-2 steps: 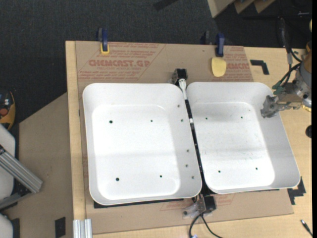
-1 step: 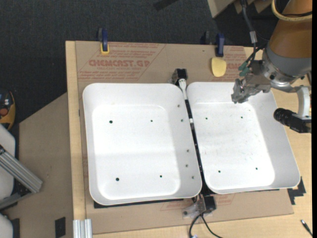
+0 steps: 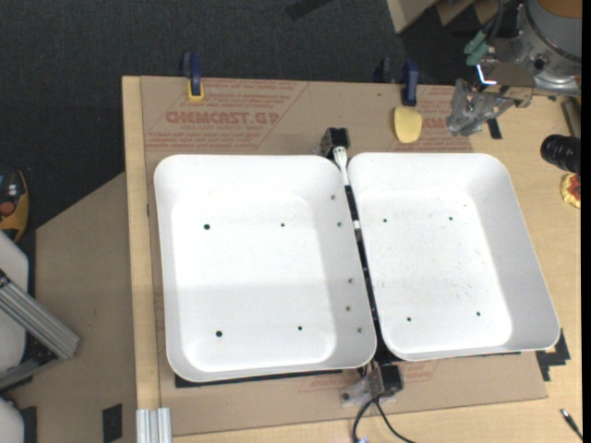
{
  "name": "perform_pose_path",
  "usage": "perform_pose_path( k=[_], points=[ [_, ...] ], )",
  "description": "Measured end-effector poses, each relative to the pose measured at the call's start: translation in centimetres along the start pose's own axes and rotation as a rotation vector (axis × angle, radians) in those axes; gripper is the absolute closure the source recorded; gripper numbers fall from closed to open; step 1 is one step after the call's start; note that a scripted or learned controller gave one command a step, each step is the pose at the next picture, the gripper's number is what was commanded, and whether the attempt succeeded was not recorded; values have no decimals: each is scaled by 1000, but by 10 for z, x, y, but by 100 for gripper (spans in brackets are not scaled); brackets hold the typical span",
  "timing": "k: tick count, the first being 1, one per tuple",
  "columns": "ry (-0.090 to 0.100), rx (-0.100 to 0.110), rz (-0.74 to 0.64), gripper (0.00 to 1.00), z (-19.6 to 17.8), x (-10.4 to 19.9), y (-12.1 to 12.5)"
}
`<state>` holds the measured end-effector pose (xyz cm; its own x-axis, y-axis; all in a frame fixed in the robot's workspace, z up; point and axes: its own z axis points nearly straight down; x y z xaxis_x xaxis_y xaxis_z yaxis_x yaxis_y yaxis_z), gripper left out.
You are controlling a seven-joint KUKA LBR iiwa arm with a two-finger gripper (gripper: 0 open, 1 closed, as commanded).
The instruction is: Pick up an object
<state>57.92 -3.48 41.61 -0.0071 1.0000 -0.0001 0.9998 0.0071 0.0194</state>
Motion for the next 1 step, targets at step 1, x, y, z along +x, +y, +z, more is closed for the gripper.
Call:
perform_pose_path(
  k=[1],
  points=[
    [1, 28, 2, 100, 80, 40, 21]
  ],
)
